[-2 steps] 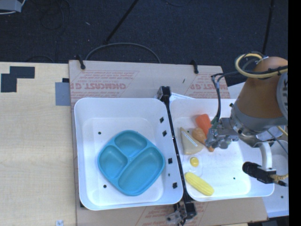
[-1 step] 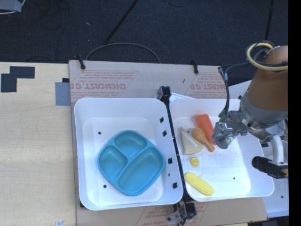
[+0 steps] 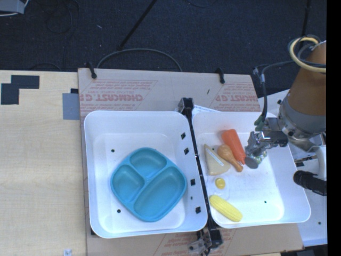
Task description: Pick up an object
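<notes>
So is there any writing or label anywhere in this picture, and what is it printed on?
"CHEMCRAZT" or something close to it, in red, seemingly printed mirrored or upside down on the cardboard sheet behind the bins; I cannot be sure of the letters.
A second red stamp on the same cardboard: too blurred to read.
More red print at the front edge: unreadable.

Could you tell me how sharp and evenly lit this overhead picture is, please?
In the camera view, lighting is bright and fairly even over both bins, so the blue plate and corn cob read clearly; the right bin's white floor looks washed out; the claw is soft and dark, lacking finger detail; the background floor is dim.
</notes>
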You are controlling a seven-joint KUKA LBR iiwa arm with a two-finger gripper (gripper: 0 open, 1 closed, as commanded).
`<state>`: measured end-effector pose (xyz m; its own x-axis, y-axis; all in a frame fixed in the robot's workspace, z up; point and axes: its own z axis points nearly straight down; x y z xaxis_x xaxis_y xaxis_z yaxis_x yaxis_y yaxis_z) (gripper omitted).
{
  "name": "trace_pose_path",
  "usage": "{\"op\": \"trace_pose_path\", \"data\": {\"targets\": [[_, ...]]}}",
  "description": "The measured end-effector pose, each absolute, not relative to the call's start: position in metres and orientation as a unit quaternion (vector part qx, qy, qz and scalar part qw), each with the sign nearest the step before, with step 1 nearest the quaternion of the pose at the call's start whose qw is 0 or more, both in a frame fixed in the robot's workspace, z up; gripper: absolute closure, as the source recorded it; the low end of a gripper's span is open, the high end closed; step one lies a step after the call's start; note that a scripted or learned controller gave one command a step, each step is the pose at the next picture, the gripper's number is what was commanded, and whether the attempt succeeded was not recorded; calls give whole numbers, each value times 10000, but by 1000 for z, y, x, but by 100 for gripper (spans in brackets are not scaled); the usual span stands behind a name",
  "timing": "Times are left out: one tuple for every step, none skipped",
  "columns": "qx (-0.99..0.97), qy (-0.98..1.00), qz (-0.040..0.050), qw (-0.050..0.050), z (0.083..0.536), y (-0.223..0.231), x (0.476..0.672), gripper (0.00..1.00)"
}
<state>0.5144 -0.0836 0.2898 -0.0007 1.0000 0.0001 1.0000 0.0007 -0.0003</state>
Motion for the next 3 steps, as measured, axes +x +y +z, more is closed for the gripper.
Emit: {"op": "trace_pose_path", "data": {"targets": [[-7058, -7084, 14, 26, 271, -29, 528, 100], [-7061, -7081, 19, 28, 251, 15, 542, 100], [-7056, -7086, 10, 15, 238, 71, 559, 100]]}}
